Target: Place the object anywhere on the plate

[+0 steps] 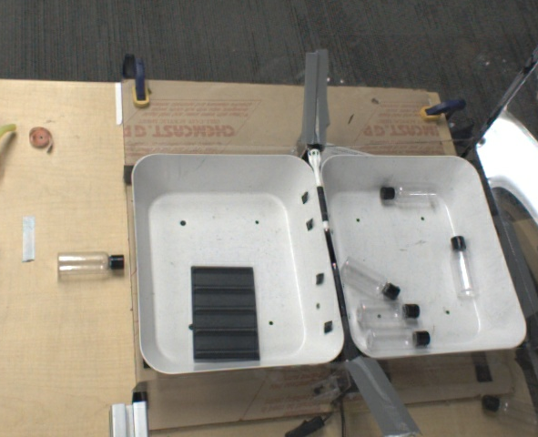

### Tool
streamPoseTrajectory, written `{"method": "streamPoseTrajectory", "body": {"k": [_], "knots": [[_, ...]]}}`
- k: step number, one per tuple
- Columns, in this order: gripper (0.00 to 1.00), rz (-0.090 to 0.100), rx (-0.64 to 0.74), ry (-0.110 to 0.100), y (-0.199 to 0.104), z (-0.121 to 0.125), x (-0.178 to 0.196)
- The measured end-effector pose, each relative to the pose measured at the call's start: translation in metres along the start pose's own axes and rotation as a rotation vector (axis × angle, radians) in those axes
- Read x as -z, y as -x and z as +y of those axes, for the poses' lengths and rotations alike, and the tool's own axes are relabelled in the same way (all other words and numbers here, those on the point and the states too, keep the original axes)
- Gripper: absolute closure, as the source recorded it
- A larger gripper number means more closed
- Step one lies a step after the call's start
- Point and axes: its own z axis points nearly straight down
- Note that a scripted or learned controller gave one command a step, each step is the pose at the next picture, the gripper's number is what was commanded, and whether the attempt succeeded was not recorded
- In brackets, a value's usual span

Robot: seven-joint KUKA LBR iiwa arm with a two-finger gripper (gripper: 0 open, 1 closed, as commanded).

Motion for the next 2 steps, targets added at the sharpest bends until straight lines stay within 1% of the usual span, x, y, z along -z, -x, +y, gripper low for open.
{"method": "streamPoseTrajectory", "body": {"k": [1, 2], "knots": [[0.00, 0.000, -0.201, 0.000, -0.048, -0.028, 0.000], [0.00, 0.000, -0.288, -0.001, 0.004, 0.005, 0.000]]}}
